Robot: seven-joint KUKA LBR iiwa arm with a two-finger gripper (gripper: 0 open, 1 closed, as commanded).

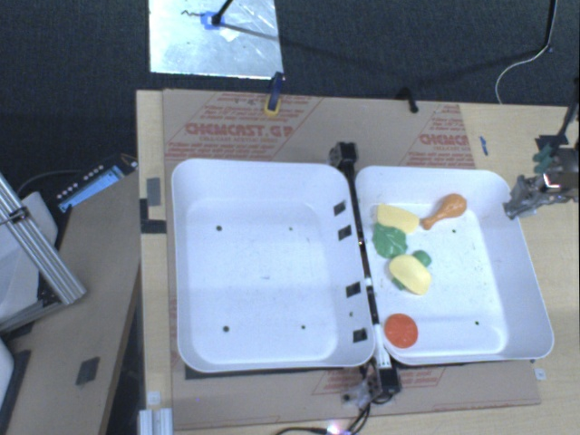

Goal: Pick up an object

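Note:
Several toy foods lie in the right bin (pixel 507 333): an orange drumstick (pixel 444 210), a pale yellow block (pixel 397 217), a green leafy piece (pixel 390 240), a yellow lemon-like piece (pixel 410 275) with a green tip, and an orange-red round piece (pixel 401 330) near the front left corner. My gripper (pixel 526 201) hangs at the far right, over the right bin's back right rim, well apart from all of the pieces. Nothing can be seen between its fingers.
The left bin (pixel 263 261) sits beside the right one, joined by a black clip strip (pixel 362 261). Both rest on a cardboard sheet (pixel 236 125). A metal plate (pixel 215 24) lies at the back, an aluminium frame (pixel 36 252) at the left.

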